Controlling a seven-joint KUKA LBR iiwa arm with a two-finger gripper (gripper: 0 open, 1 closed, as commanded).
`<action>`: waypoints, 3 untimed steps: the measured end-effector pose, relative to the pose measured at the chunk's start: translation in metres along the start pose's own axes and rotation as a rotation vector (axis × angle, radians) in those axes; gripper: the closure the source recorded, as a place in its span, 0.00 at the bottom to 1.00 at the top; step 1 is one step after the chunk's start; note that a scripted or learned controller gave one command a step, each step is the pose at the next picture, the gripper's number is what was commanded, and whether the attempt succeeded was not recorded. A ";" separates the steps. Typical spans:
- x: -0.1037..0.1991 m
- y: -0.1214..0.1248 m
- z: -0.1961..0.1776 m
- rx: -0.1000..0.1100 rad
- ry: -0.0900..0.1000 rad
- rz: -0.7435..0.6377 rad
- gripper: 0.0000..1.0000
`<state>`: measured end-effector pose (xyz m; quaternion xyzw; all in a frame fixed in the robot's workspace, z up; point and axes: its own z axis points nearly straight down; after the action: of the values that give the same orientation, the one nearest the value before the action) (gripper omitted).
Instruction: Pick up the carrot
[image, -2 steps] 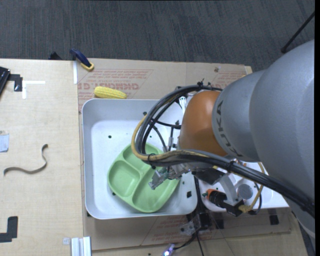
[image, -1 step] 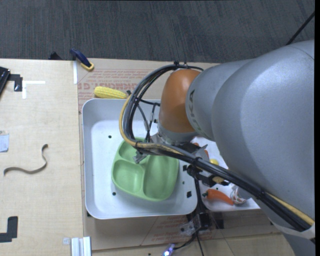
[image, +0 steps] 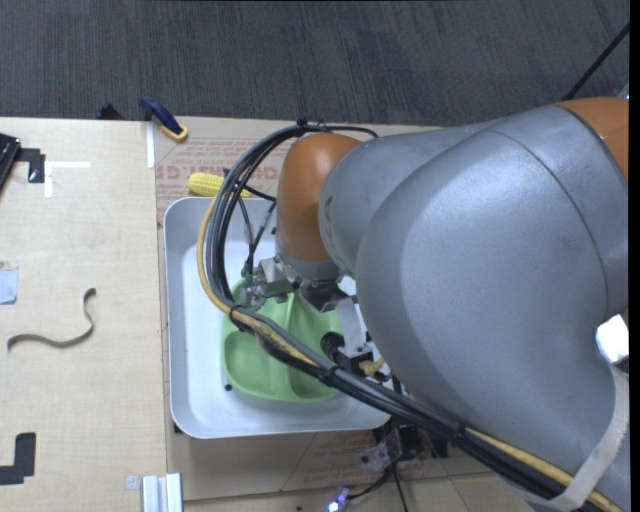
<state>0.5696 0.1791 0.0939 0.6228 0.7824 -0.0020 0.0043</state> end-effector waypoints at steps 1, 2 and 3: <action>-0.003 0.001 -0.009 -0.003 -0.007 -0.001 1.00; 0.010 -0.032 -0.052 0.005 0.005 0.204 1.00; 0.046 -0.074 -0.071 0.009 0.004 0.407 1.00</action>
<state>0.4869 0.2084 0.1648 0.7682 0.6402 -0.0034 0.0002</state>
